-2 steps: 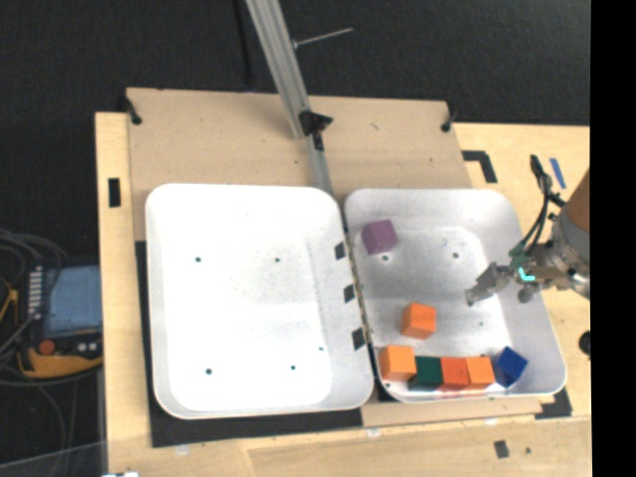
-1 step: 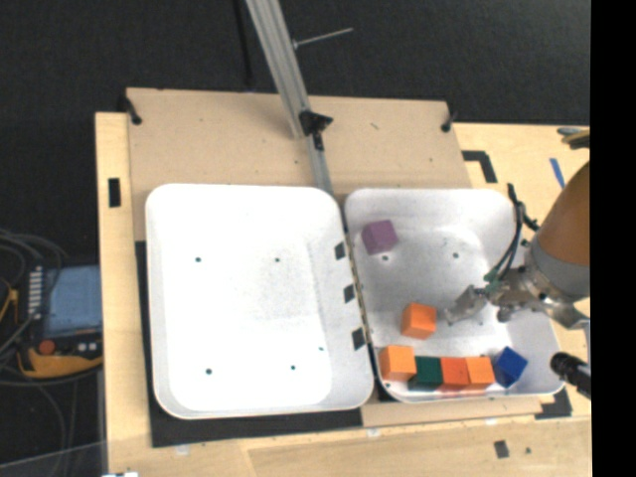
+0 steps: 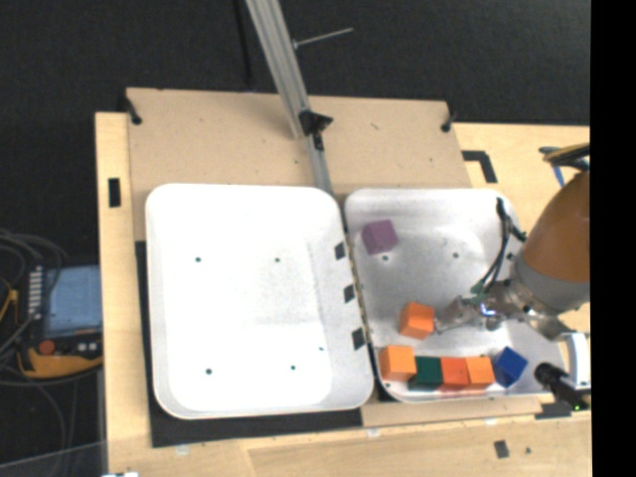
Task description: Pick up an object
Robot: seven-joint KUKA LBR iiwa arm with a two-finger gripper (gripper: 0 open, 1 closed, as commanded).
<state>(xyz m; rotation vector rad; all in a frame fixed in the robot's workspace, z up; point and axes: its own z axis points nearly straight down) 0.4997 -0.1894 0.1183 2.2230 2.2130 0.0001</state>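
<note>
From the camera view above the surface (image 3: 298,435), two shallow white bins sit side by side. The left bin (image 3: 248,296) carries only a few small dark dots on its floor. The right bin (image 3: 427,237) holds a scatter of small blocks. A purple block (image 3: 379,236) lies alone near the bin's upper left corner, well apart from the rest. An orange block (image 3: 417,320) sits toward the middle of the bin floor, tilted a little. Along the near wall runs a row: an orange block at the left end (image 3: 399,362), a dark green block (image 3: 428,372) just beside it, then two more orange blocks (image 3: 467,371) touching each other, and a blue block (image 3: 510,366) at the right end, turned at an angle. The arm (image 3: 558,251) reaches in from the right, its orange band above the grey wrist. The gripper (image 3: 465,313) hangs low over the bin floor, just right of the tilted orange block and near it, above the row. I cannot tell how the gripper is set, as that spot is blurred. A grey metal rail (image 3: 283,63) slants across the back of the surface.
</note>
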